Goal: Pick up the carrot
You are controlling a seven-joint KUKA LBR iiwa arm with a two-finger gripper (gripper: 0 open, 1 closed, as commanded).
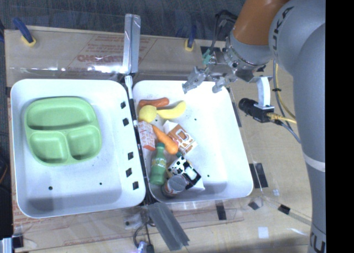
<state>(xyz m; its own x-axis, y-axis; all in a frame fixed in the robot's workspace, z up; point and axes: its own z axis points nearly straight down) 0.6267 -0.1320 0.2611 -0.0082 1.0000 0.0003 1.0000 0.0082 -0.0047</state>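
Seen from above, the gripper (206, 80) hangs over the far rim of the right bin (232, 147), its two fingers spread apart and released, with nothing between them. The carrot (165, 138) lies well below and to the left of the jaws, down in the bin's left half, slanted, its thick end toward the lower right. It is crowded, likely dumped in a heap: a banana (170, 110) and a sausage (154, 103) lie between it and the jaws, a lemon (146, 114) sits just above its tip, a carton (181, 138) touches its right side and a green bottle (158, 164) lies just under it. The left bin (16, 136) holds a green tray (62, 130), far left of the jaws.

The arm comes in from the right, orange band above the wrist, tool tilted toward the pile. Reaching the carrot looks to need a move down and left.
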